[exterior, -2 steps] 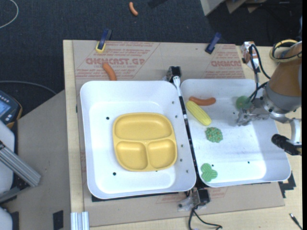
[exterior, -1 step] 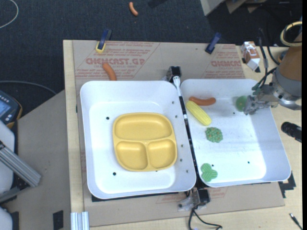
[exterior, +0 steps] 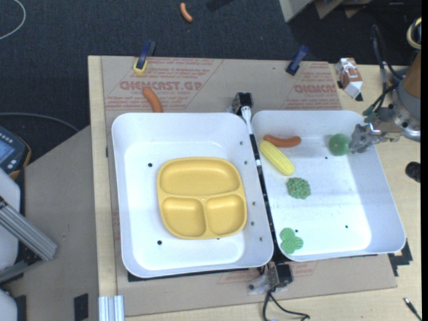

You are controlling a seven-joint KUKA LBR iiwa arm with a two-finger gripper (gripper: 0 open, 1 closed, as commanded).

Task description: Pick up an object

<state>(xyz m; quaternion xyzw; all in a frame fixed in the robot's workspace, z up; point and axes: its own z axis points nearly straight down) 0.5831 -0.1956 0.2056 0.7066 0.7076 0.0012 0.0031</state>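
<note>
The right bin [exterior: 374, 199] holds a round green ball [exterior: 338, 144] at its far right, an orange sausage [exterior: 282, 140], a yellow corn cob [exterior: 276, 157], a green broccoli piece [exterior: 298, 188] and a small green leafy piece [exterior: 290, 240] near the front rim. My gripper [exterior: 362, 139] sits low at the bin's far right corner, right beside the green ball and seemingly touching its right side. Nothing is lifted off the bin floor.
The left bin [exterior: 134, 179] holds a yellow divided plate [exterior: 201, 196]. An orange sausage [exterior: 153, 99] lies on the board behind the left bin, and another one [exterior: 186, 11] on the dark floor. Blue clamps [exterior: 144, 55] [exterior: 297, 60] grip the board's far edge.
</note>
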